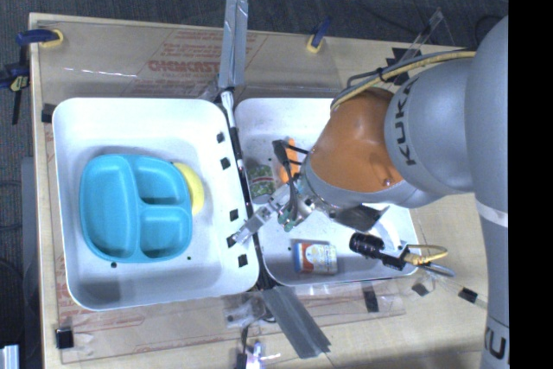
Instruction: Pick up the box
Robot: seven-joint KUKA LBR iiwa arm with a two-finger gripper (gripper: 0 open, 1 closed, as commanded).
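Note:
A small green patterned box (259, 177) lies flat in the right bin (276, 112), close to its left wall. My gripper (283, 212) hangs low in the same bin, just in front of and slightly right of the box, under the orange band of the arm. Nothing shows between its fingers. The arm's wrist hides the middle of the right bin.
A white container with a blue cap (313, 256) lies on its side near the right bin's front wall. A thin orange-and-black item (289, 153) pokes out beside the wrist. The left bin (69, 121) holds a blue divided tray (136, 205) and a yellow object (195, 188).

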